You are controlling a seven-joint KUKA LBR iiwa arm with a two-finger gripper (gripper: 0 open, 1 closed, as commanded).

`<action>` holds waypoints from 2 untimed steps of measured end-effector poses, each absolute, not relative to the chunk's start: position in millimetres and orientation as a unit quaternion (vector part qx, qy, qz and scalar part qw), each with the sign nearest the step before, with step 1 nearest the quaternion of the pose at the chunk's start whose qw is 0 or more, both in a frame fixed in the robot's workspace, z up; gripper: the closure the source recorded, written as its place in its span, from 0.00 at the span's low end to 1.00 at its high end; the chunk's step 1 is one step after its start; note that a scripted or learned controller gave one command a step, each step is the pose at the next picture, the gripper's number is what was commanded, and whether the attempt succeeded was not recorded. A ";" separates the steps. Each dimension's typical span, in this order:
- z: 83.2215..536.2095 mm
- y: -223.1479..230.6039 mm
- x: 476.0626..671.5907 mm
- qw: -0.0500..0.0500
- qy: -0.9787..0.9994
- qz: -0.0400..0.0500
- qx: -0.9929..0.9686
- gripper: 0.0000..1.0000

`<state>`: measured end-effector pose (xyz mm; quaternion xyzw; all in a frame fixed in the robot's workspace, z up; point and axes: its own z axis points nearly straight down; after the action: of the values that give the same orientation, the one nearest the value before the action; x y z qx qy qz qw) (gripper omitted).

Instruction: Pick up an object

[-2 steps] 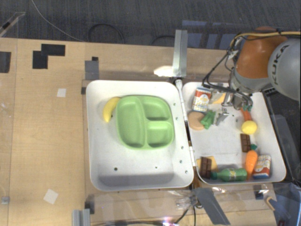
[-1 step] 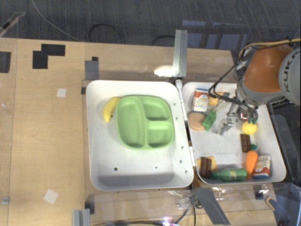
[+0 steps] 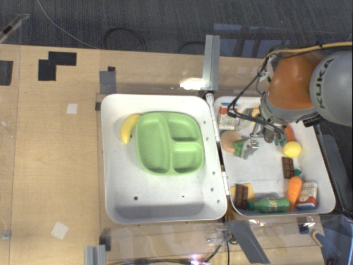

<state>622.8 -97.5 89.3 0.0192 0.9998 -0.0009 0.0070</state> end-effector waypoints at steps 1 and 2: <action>87.5 -174.0 659.2 0.002 0.999 -0.001 -0.038 0.00; 88.9 -192.3 603.6 0.006 1.000 -0.002 -0.015 0.00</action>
<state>603.6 -192.3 88.9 -0.0150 0.9999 -0.0016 0.0059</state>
